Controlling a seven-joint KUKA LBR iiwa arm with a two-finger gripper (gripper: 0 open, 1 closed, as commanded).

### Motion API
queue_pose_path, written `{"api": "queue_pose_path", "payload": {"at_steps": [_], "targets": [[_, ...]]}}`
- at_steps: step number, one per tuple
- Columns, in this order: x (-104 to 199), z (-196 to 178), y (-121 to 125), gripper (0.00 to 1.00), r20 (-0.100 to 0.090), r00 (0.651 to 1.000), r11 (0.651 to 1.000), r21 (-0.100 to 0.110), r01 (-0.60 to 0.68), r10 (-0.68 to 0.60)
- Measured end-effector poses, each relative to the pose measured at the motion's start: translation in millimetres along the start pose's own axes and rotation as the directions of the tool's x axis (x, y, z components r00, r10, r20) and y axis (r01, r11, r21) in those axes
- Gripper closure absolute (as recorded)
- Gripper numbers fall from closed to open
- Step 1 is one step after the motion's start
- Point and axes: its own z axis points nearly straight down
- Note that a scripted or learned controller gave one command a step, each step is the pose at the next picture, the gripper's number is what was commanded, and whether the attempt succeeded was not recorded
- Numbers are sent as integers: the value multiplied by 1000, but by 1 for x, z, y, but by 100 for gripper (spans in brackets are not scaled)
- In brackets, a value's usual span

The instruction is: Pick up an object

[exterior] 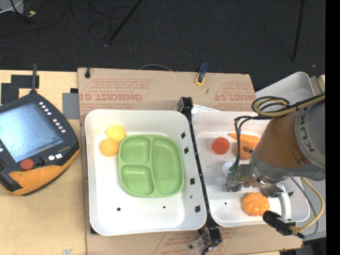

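In the right bin [215, 206] lie a red round object [220, 145], an orange piece [245, 140] partly behind the arm, and an orange lumpy object [254, 204] near the front. My gripper [232, 183] hangs low over the bin floor, between the red object and the orange lumpy one, touching neither as far as I can see. The arm's orange band covers the wrist above it. The left bin [101, 195] holds a green divided tray [150, 165], with a yellow fruit [116, 133] and an orange fruit [109, 147] at its left.
A black clip divider [192, 158] runs between the two bins. A teach pendant [29, 139] lies on the bench at far left. Cardboard [159, 92] sits under the bins. Cables loop over the arm at right.
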Motion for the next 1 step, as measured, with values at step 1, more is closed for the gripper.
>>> {"api": "queue_pose_path", "payload": {"at_steps": [1], "targets": [[-6, -43, 2, 100, 3, 1000, 1000, -4, 4, -4]]}}
